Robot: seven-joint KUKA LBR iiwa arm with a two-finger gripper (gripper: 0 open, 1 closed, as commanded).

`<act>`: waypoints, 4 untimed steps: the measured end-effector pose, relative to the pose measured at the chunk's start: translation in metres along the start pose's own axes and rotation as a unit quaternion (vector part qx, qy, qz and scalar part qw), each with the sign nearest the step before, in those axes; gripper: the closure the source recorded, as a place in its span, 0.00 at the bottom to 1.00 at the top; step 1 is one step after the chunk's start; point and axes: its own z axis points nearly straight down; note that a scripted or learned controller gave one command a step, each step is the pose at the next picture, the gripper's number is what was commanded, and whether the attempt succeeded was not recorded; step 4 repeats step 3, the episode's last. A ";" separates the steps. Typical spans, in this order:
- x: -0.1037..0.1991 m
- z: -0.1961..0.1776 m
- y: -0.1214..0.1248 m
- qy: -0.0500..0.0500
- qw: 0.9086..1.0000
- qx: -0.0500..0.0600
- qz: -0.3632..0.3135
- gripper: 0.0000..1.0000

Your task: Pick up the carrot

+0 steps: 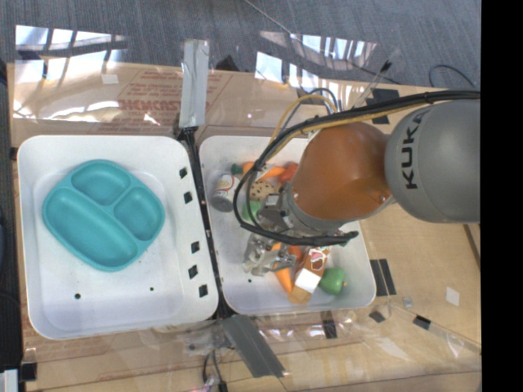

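Observation:
The carrot [284, 279] is an orange cone lying near the front wall of the right bin [214, 162], beside a white block [307, 281]. My gripper [265, 256] is low in that bin, its metal tip just left of and above the carrot, touching or almost touching its upper end. The orange wrist band and grey arm cover the middle of the bin and hide whatever lies beneath them.
In the right bin are a green fruit [333, 281], a red-and-white item [318, 258], a small can [224, 191], a speckled block [261, 191] and another orange piece [280, 171]. The left bin [49, 300] holds a teal divided plate [102, 214].

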 end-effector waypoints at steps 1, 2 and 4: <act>0.018 -0.146 -0.017 -0.002 0.998 0.009 -0.069 1.00; 0.014 -0.014 0.000 -0.001 1.000 -0.001 -0.001 1.00; 0.008 -0.034 -0.004 -0.002 0.995 0.003 -0.097 1.00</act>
